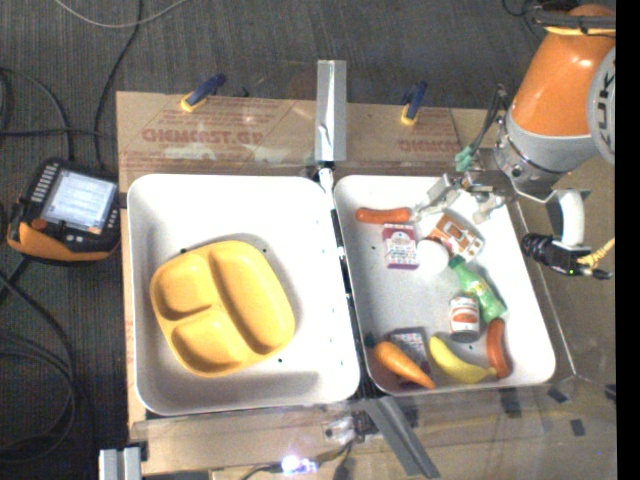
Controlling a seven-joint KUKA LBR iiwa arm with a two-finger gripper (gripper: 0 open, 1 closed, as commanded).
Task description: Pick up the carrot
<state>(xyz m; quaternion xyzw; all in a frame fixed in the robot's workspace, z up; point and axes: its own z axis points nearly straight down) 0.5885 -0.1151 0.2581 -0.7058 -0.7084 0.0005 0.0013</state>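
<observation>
The carrot point(401, 361) is orange and tapered. It lies at the near edge of the right bin point(535, 298), left of a banana point(460, 362). My gripper point(460, 202) hangs over the far part of that bin, well away from the carrot, above an orange-and-white packet point(457, 236). Its silver fingers point(431, 201) are spread open and hold nothing.
The right bin also holds a red sausage point(383, 214), a pink-labelled box point(400, 247), a green bottle point(477, 286), a small can point(463, 317), a red pepper point(497, 346) and a dark item point(408, 337). A yellow divided plate point(222, 306) sits in the left bin point(160, 203).
</observation>
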